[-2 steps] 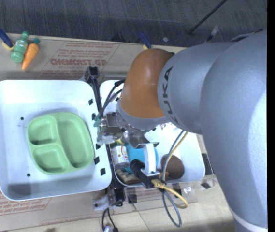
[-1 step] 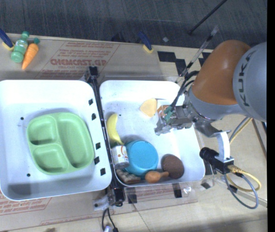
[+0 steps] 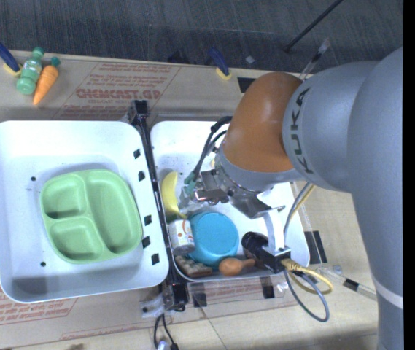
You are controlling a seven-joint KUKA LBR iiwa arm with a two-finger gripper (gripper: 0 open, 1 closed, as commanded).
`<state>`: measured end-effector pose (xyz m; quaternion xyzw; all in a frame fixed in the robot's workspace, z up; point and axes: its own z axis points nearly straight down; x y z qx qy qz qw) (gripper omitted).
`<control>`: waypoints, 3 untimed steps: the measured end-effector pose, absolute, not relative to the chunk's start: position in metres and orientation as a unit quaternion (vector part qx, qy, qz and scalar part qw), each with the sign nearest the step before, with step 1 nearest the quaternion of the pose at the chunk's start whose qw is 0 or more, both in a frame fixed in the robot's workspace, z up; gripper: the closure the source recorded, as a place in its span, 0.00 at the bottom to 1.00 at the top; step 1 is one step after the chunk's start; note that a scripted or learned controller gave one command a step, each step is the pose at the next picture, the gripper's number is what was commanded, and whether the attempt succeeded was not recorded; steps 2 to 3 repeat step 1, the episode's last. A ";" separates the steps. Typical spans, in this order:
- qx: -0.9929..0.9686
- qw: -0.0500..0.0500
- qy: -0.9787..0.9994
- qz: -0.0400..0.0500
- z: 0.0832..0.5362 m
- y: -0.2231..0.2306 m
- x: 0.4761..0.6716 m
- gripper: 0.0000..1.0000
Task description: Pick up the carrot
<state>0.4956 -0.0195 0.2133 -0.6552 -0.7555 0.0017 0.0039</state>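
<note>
Cardboard-covered bench (image 3: 119, 86): tapered orange carrot (image 3: 44, 84) outside glossy white bins (image 3: 17, 144); cannot tell the jaws' (image 3: 192, 193) state.

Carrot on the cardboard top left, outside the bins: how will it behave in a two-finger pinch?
The carrot looks like a smooth, tapered toy, so probably stiff and light, and fingers may slide toward its thin end. Being round, it could roll when nudged, though the green bottle beside it may block that.

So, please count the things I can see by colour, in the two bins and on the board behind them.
Green: 2, the divided plate in the left bin and a small bottle on the board
Orange: 2, the carrot beside the bottle and an orange piece in the right bin
Yellow: 1, banana
Blue: 1, cup
Total: 6
The arm hides part of the right bin.
</note>
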 end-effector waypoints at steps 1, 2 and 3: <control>-0.785 0.003 -0.619 0.003 0.221 0.021 0.476 1.00; -0.785 0.003 -0.619 0.003 0.221 0.021 0.476 1.00; -0.785 0.003 -0.619 0.003 0.221 0.021 0.476 1.00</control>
